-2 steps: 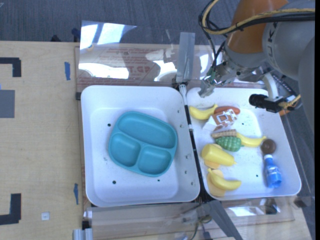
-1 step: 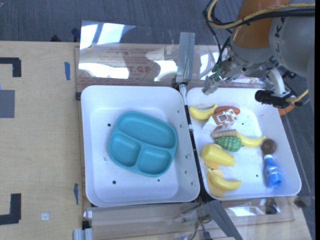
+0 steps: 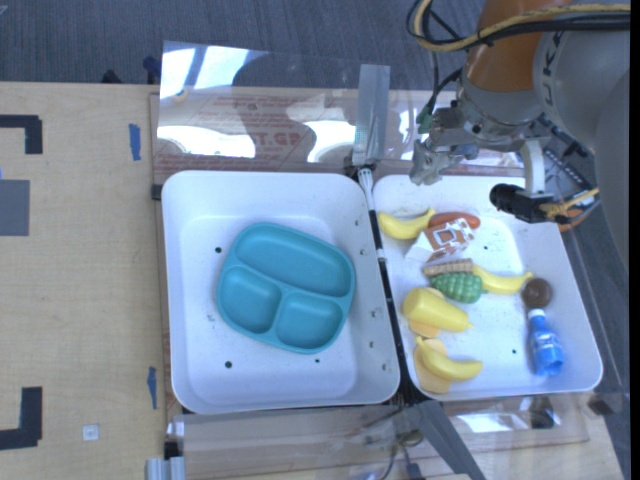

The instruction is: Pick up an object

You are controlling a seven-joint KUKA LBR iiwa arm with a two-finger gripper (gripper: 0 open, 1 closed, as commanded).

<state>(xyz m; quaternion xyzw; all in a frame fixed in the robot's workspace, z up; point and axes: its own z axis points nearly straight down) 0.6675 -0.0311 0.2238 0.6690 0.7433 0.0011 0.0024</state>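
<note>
The right bin (image 3: 578, 298) holds a pile of toy food. A yellow banana (image 3: 403, 224) lies at its far left, next to a red and white packet (image 3: 453, 233). Below them are a beige ridged piece (image 3: 447, 265), a green knobbly item (image 3: 461, 287), a second banana (image 3: 506, 282) and a brown ball (image 3: 538, 292). A yellow pepper-like piece (image 3: 434, 311), another yellow piece (image 3: 446, 365) and a blue bottle (image 3: 545, 346) lie nearer the front. My gripper (image 3: 430, 166) hangs over the bin's far left edge, above and behind the first banana, with nothing seen in it.
The left bin (image 3: 190, 268) carries a teal divided plate (image 3: 287, 287). A grey upright post (image 3: 371, 118) stands behind the seam between the bins. A black part with cables (image 3: 530, 203) juts from the arm over the right bin's far side.
</note>
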